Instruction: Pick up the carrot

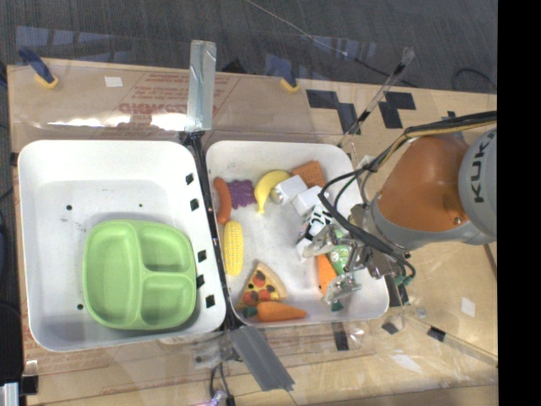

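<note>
Gripper (336, 265) hangs over the right bin (279, 155), an orange carrot (325, 272) between its fingers, gripped there.

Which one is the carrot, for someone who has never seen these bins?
Start at the right-hand white bin, the one crowded with toy food. Go to its near wall, beside the pizza slice. The carrot lies flat there: a plain orange tapered stick, longer and thinner than the pizza wedge, and smooth, unlike the knobbly yellow corn cob.

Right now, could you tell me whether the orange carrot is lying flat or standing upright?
Lying flat: the orange carrot rests lengthwise on the floor of the right white bin, along its near wall beside the pizza slice toy.
</note>
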